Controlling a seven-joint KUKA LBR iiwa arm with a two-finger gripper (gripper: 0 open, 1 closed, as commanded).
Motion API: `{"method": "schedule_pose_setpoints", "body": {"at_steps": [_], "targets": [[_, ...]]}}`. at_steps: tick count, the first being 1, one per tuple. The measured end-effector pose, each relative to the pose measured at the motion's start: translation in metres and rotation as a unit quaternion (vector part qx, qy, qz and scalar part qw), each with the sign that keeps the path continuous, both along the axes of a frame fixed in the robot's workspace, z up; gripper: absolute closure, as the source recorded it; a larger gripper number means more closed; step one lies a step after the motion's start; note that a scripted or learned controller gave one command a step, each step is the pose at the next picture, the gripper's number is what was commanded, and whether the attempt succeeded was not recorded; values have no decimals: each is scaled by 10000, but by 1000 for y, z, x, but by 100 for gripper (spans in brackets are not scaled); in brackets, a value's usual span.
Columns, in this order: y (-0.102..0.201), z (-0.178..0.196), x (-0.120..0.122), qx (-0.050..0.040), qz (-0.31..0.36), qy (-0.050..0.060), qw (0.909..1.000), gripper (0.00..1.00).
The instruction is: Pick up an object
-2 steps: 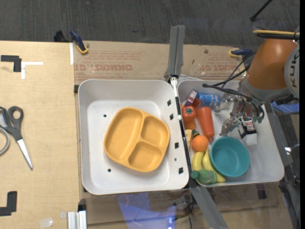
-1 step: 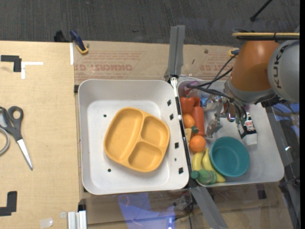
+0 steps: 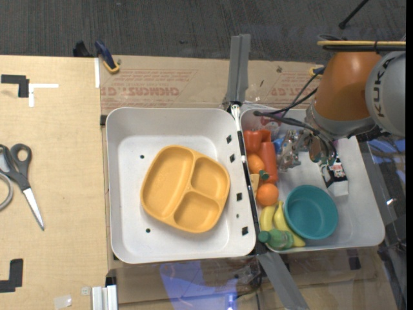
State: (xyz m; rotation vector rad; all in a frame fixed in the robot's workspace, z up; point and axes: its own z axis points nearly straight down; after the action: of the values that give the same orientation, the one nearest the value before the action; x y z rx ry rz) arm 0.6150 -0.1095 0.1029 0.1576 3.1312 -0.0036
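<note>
The right bin (image 3: 359,234) holds a teal bowl (image 3: 312,213), yellow bananas (image 3: 271,218), a green item (image 3: 277,239), an orange fruit (image 3: 267,194), a second orange (image 3: 256,164) and red-orange carrot-like pieces (image 3: 266,154). My gripper (image 3: 297,148) hangs low over the back of this bin, just right of the carrots and above the bowl. Its metal tip is cluttered with cables. Nothing shows between its fingers. The left bin (image 3: 122,192) carries a yellow three-compartment plate (image 3: 186,188).
A grey divider bar (image 3: 237,70) runs back from between the bins. Scissors (image 3: 22,179) lie on the wooden bench at far left. A brown cardboard sheet (image 3: 161,86) lies behind the left bin. The arm's orange band (image 3: 345,86) looms over the right bin's back corner.
</note>
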Motion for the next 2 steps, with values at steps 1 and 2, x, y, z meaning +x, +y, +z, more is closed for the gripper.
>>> {"method": "schedule_pose_setpoints", "body": {"at_steps": [1,2], "targets": [[13,-10,39,10,-1050,16,9945,100],[13,-10,28,17,-1766,16,9843,100]]}}
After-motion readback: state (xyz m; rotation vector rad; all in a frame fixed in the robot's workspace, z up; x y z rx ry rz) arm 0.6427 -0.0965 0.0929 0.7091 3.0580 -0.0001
